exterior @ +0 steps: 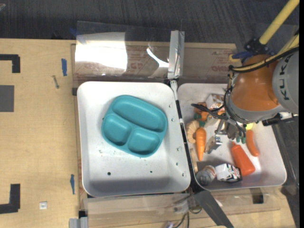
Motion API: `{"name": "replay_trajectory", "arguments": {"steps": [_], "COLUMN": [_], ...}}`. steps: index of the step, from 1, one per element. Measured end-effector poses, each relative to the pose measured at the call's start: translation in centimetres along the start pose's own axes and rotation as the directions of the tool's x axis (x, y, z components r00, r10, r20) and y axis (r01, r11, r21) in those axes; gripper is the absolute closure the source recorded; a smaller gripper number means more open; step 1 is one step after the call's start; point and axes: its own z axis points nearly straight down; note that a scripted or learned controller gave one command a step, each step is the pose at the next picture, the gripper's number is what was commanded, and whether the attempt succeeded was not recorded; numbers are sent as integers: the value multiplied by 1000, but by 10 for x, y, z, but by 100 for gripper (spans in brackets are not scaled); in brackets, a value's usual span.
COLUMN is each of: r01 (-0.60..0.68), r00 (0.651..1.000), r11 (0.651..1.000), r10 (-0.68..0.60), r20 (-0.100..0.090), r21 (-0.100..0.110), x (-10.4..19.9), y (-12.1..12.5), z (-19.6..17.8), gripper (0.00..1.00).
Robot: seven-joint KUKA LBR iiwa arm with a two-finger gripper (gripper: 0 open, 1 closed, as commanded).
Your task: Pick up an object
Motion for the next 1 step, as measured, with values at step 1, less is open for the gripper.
{"name": "replay_trajectory", "arguments": {"steps": [1], "r01": [186], "r00": [983], "r11": [983], "r10": [-186], "r20": [2], "r21": [-2], "x": [55], "y": [-8], "z": [-1], "gripper": [0]}}
